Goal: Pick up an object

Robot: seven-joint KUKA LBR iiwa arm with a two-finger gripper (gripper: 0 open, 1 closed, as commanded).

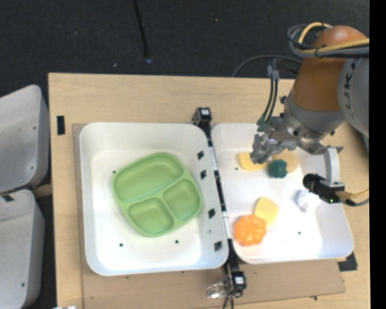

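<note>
Arm reached in from right, gripper (pixel 264 148) pointed down over right bin (pixel 321 240)'s far-left part; grip state couldn't be told. Pale yellow flat piece (pixel 246 162) lay directly beneath, dark green lump (pixel 278 168) beside.

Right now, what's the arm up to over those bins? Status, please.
Gripper low in the right bin, over a pale yellow piece. Dark green object right beside it. Orange object and yellow block nearer the front.
</note>
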